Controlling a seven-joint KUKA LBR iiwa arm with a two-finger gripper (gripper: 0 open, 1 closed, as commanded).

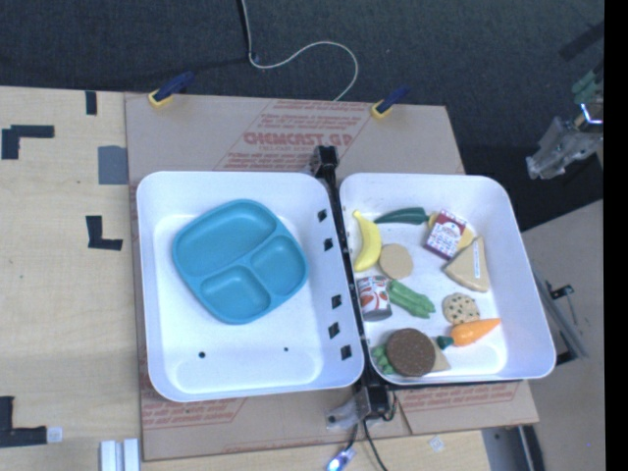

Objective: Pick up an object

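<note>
Pincer (561, 153) blurry at right edge, arm mostly cut off.

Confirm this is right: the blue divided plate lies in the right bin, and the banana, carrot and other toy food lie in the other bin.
Not quite. The camera view shows the blue divided plate in the left bin, not the right. The banana, carrot and other toy food lie in the right bin, so the two bins are swapped in your statement.
</note>
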